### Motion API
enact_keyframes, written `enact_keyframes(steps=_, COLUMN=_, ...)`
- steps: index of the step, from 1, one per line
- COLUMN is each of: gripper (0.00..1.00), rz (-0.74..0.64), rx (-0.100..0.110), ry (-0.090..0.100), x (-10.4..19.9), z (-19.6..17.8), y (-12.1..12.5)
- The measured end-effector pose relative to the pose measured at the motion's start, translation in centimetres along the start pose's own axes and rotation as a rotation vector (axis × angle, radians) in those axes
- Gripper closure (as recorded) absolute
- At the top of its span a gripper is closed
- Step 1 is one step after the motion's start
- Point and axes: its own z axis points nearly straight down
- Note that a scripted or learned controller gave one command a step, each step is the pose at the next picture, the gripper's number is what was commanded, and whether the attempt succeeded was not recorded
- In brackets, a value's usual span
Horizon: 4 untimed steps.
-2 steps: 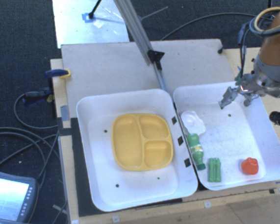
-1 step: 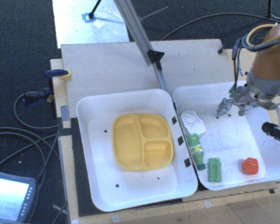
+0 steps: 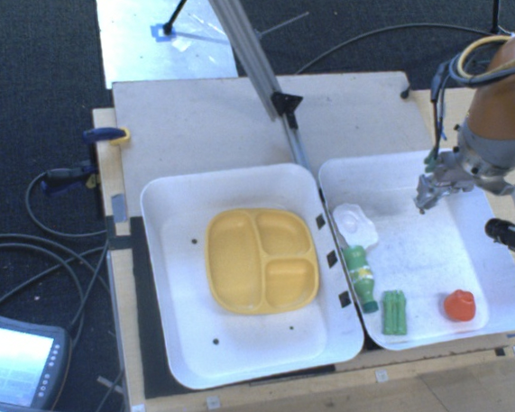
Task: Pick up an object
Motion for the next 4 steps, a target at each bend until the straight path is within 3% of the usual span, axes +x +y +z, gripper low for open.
enact_keyframes(steps=2, gripper=1.00, rz=-0.005, rx=-0.002, ry=-0.001, x=0.4, z=-8.9, y=-0.6)
enact_keyframes(steps=4, gripper=1.00, rz=-0.012, rx=0.003, ry=0.003, x=11.9, z=-7.4, y=1.1)
